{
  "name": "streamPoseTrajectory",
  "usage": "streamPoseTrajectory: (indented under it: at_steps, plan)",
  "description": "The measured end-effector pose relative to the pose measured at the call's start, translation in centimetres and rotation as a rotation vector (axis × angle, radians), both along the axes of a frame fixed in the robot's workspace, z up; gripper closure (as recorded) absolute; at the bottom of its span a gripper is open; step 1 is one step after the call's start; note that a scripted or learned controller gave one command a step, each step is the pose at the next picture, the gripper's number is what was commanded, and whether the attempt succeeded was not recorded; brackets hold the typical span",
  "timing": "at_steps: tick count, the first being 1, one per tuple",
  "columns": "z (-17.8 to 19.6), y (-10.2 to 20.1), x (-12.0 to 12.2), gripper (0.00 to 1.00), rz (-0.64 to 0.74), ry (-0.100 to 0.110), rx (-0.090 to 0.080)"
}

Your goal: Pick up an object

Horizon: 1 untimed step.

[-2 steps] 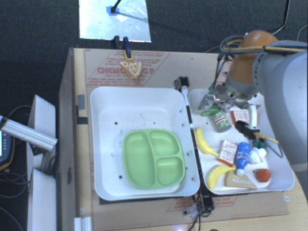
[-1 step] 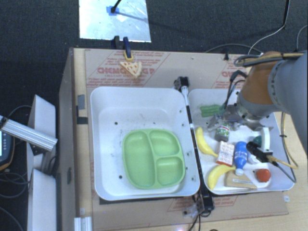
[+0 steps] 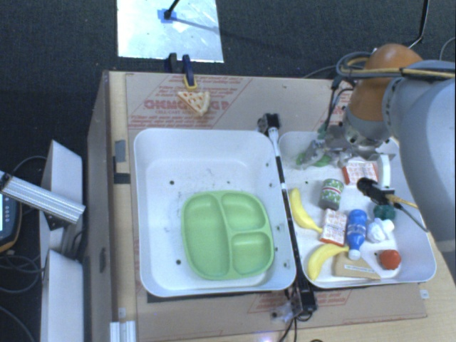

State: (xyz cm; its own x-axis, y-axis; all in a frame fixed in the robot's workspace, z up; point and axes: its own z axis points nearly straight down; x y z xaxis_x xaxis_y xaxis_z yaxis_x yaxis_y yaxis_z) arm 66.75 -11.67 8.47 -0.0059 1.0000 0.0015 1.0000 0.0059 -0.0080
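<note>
One fixed camera is looking down on my bench at a slant.

It is sitting high and well back, taking in both bins: the left bin (image 3: pixel 142 191) near centre, the right bin (image 3: pixel 420 262) toward the frame's right, where my arm (image 3: pixel 420 112) is reaching in, with dark floor showing beyond.

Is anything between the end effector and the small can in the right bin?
Nothing visible blocks it. The end effector sits at the far end of the right bin, and bare bin floor separates it from the small can; the banana lies off to the can's side.
</note>
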Motion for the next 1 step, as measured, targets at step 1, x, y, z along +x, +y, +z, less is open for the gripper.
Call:
streamPoseTrajectory:
  at_steps: [1]
  plan:
    - [8.61,-8.64,0.19,0.00,-0.005,-0.015,-0.006]
